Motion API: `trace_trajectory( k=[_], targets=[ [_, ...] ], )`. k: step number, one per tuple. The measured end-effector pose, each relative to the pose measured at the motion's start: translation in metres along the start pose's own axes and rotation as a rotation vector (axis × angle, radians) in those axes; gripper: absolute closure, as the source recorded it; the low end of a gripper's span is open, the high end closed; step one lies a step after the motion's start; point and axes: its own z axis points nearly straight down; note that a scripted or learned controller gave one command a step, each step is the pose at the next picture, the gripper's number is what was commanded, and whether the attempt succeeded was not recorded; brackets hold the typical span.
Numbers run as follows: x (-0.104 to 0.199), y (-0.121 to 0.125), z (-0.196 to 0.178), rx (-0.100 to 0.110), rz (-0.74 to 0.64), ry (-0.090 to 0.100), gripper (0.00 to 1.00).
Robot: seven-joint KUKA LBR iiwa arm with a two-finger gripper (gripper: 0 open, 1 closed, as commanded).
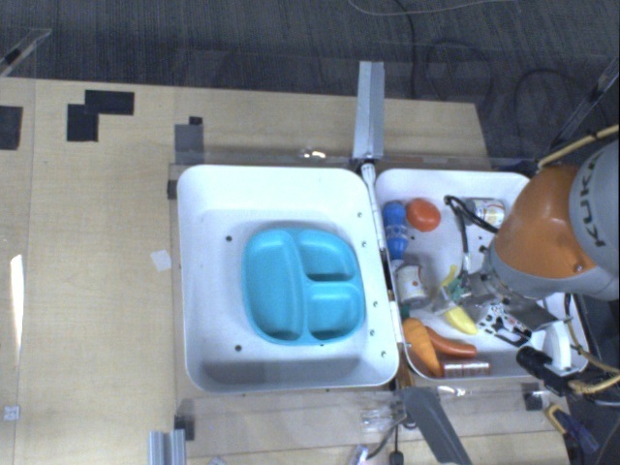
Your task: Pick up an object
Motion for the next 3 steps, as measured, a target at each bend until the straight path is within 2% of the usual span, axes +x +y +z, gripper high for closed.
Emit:
trace_trajectory(
  k=[1, 2, 3],
  targets=[
    [0.000, 0.000, 0.000, 0.000, 0.000, 0.000, 0.00],
    [0.000, 0.003, -0.009, -0.003, -0.002, -0.001, 1.00],
    [-0.074, -0.023, -0.015, 0.017, 0.064, 0.003, 1.00]
  ],
)
